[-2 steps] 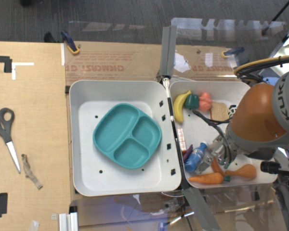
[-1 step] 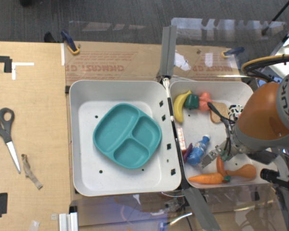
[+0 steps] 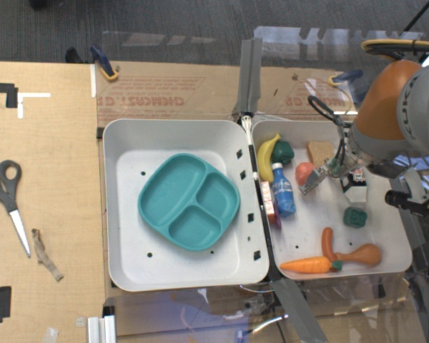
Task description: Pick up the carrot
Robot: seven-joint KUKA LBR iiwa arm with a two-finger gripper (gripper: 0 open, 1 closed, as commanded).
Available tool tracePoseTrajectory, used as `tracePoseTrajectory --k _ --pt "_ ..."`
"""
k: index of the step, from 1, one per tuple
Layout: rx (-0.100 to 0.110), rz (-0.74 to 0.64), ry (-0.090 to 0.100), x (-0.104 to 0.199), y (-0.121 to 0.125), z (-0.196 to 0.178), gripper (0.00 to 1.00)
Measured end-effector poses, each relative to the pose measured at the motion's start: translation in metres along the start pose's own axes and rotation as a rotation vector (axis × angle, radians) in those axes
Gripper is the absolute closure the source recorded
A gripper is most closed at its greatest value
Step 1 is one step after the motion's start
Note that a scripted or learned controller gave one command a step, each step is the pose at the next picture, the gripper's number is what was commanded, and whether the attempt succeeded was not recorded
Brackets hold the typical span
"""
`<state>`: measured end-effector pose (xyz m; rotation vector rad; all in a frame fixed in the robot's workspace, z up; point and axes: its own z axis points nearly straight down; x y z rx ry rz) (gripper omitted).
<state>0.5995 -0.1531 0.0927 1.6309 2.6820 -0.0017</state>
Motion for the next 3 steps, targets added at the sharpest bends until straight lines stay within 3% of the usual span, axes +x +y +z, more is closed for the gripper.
tracePoseTrajectory --k 1,2,3 --pt "0.004 0.311 0.013 -0.054 0.041 0.000 0.00" --pt "0.001 0.737 0.011 -0.057 0.040 -0.001 0.00" --pt "-0.002 0.903 0.012 -0.066 0.013 -0.002 0.00"
